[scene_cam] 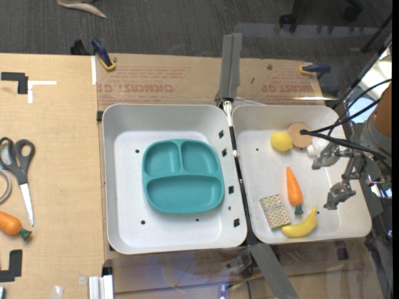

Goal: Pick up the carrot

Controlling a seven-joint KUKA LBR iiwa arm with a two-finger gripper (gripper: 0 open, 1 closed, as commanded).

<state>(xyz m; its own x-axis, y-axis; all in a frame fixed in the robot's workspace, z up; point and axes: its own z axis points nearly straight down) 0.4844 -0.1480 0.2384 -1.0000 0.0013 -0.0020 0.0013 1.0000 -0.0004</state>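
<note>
The carrot [293,187] is seen lying free on the floor of the right bin [262,123], tapered, smooth and orange, its green end touching a curved yellow banana [300,225]. A patterned square sponge [274,210] lies just beside it. The gripper [333,178] is held to the carrot's right, fingers apart and clamped on nothing, apparently placed for an approach.

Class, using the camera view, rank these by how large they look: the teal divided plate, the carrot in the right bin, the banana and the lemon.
1. teal divided plate
2. banana and carrot: look alike in size, not ranked
3. lemon
</note>
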